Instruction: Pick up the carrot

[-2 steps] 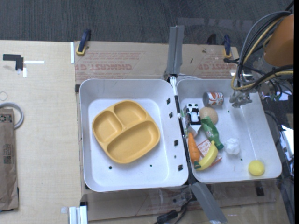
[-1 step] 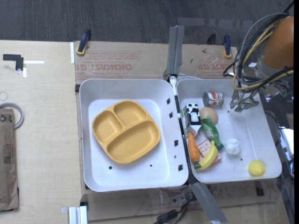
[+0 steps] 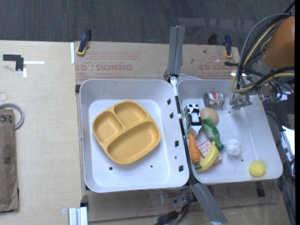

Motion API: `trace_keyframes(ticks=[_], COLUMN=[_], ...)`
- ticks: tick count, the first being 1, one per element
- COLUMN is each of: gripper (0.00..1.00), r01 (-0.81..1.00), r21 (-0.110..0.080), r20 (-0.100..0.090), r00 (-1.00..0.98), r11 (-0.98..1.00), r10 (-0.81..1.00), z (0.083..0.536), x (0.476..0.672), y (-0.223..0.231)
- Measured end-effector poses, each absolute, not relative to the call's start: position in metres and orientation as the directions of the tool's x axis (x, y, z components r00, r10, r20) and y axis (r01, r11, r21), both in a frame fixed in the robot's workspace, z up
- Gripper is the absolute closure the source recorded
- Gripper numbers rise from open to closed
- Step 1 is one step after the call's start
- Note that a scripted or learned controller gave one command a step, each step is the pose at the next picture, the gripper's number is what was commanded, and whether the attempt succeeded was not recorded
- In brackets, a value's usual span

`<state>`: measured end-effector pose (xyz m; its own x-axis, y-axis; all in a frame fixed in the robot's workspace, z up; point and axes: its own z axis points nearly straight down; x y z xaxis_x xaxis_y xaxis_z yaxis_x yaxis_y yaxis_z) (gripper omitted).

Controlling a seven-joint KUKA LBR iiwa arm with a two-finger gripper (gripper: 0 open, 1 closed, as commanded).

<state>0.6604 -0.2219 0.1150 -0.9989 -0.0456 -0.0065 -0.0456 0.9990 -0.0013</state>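
Bright, even overhead light, soft shadows, mild glare on the white bins (image 3: pixel 93 172); image slightly soft.

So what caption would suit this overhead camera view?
Carrot lies beside a banana in the right bin; arm's gripper hovers apart.

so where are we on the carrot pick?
Nothing looks done: the carrot lies in the right bin by its left wall, next to the banana. The gripper hangs over the bin's upper right, apart from the carrot, with nothing seen between its fingers. Approach, grasp and lift are all left.
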Motion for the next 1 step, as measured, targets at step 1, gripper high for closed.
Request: trace_keyframes(ticks=[1], gripper=[1.0], r01=[-0.446], r21=[-0.005], r20=[-0.008], r00=[-0.895], r11=[0.895], r10=[-0.446], z=[0.1268], x=[0.661], y=[-0.2218])
